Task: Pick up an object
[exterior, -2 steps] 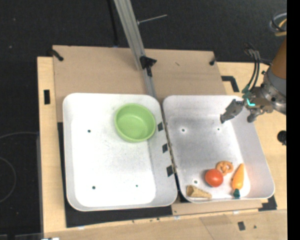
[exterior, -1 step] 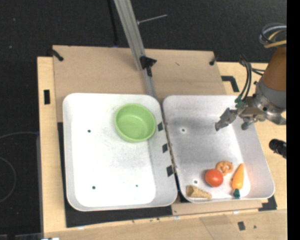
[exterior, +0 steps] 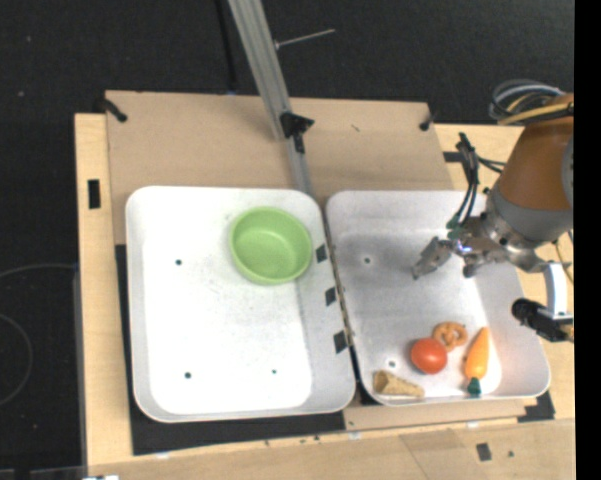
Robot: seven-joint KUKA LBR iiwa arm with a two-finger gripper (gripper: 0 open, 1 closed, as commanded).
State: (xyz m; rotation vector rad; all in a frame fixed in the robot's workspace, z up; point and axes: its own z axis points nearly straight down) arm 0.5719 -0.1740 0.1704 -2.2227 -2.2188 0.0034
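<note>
From the overhead camera I see the two white bins side by side on the bench. No brand, label or writing is legible to me anywhere; the small black marks on the bin floors and bench edge are too small to read.

In the left bin (exterior: pixel 180 308) a green bowl (exterior: pixel 271 245) sits upright near the back right corner, close to the wall shared with the other bin. Its inside looks bare.

In the right bin (exterior: pixel 380 298) the pickable things cluster at the front right: a red tomato (exterior: pixel 429 355), a small brown pretzel-like piece (exterior: pixel 448 333) just behind and right of it, an orange carrot (exterior: pixel 477 354) with a green tip lying just right of both, and a tan wedge (exterior: pixel 397 385), perhaps bread, at the front wall, left of the tomato.

The gripper (exterior: pixel 450 252) hangs over the back half of the right bin, well apart from that cluster. I can make out one grey finger (exterior: pixel 429 258) slanting left, but whether the pincer is open or closed I cannot tell; nothing shows between its fingers.

A slanted metal post (exterior: pixel 265 63) rises behind the bins, and cables (exterior: pixel 525 98) loop beside the arm at the right.
</note>
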